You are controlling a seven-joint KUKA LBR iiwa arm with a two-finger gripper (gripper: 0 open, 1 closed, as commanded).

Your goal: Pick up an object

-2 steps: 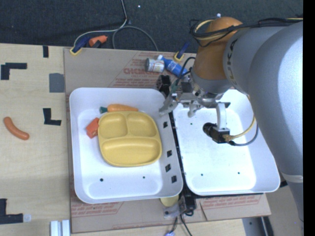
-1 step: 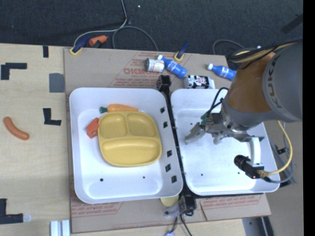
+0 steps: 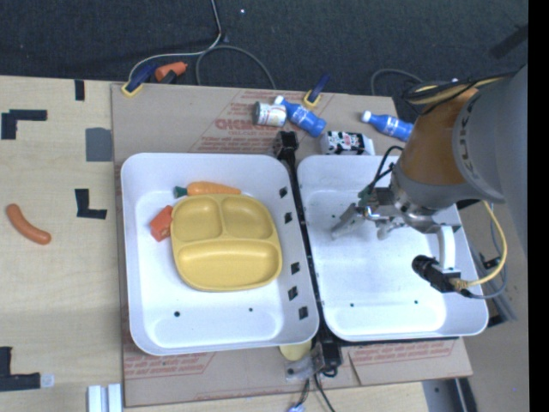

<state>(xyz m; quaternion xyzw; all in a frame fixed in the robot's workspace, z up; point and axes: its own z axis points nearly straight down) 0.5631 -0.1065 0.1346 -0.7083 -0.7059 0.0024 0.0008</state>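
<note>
My gripper (image 3: 364, 220) hangs spread and holding nothing over the right bin (image 3: 386, 316); the tray (image 3: 226, 243) lies leftward, in the left bin (image 3: 150, 316).

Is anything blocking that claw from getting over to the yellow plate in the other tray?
Yes, in a small way. The claw hangs over the right bin, and the yellow plate lies in the left bin. Between them stand the bins' adjoining walls with black clips; nothing taller intervenes.

Pincer (image 3: 364, 221) over right bin (image 3: 386, 316)
</note>
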